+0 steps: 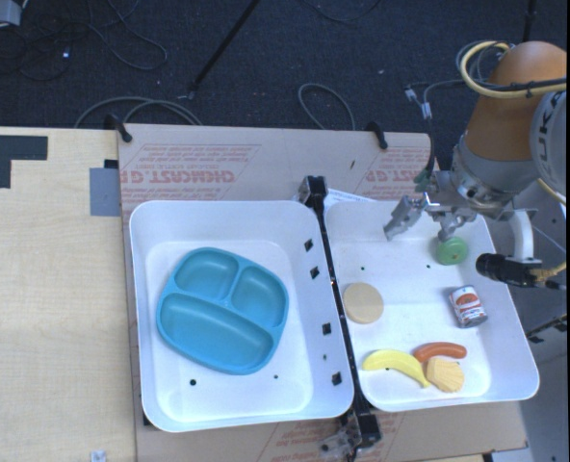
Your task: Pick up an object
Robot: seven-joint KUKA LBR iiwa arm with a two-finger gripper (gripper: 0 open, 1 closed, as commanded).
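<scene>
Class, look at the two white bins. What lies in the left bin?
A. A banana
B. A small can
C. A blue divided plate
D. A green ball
C: the blue plate lies in the left bin, while the banana, can and green ball are in the right one.

The right bin point(401, 393) has open white floor across its near-left part and its middle. A round tan disc point(364, 303) lies by the divider, a small can point(468, 306) near the right wall, and a banana point(397, 365), sausage point(439, 350) and corn piece point(447, 375) crowd the front. A green ball point(450, 250) sits at the back right. In the left bin point(145, 258), a blue divided plate point(223, 308) takes up most of the floor.
</scene>
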